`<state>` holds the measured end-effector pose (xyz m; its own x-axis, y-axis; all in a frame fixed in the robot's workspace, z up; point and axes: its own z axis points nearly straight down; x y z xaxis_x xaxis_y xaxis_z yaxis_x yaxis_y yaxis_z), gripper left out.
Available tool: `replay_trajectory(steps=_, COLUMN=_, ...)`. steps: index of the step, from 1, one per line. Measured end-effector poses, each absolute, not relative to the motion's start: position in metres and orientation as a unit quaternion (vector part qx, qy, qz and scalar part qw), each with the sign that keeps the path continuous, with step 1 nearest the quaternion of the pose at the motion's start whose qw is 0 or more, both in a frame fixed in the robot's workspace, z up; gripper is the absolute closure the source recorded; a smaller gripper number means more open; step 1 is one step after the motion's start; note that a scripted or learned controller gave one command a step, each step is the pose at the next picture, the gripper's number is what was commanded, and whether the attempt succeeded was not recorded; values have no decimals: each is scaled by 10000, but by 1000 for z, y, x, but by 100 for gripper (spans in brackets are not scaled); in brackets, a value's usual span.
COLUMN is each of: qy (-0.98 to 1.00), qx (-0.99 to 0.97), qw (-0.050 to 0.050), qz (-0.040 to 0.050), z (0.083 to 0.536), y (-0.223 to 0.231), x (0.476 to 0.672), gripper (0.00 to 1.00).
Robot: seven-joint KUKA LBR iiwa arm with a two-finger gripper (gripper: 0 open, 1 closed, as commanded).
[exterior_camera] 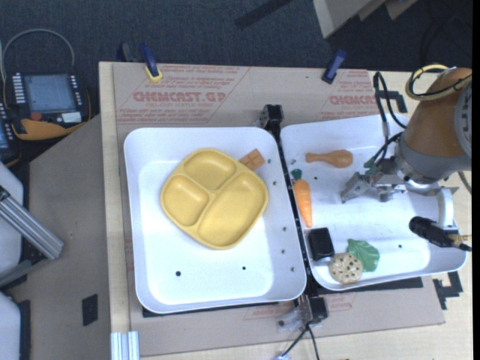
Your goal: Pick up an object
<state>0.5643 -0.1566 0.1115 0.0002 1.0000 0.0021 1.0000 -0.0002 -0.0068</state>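
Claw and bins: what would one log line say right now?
claw: over right bin, holding nothing | carrot: right bin | yellow plate: left bin

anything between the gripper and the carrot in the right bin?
No. In the camera view, bare white bin floor runs from the gripper to the carrot; the wooden spoon lies above that stretch.

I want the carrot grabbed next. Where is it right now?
The carrot lies in the right bin, along its left wall, below the wooden spoon-shaped piece and above the black block. The gripper sits to its right.
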Motion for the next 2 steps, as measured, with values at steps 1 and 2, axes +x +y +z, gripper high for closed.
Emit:
replay_trajectory(steps=1, qy=-7064, qx=-7078, qw=-22, qz=-2, z=90, y=-159, x=567, gripper=0)
replay_trajectory(steps=2, qy=-7073, qx=-7069, qw=-69, qz=-51, z=104, y=-158, x=571, gripper=100)
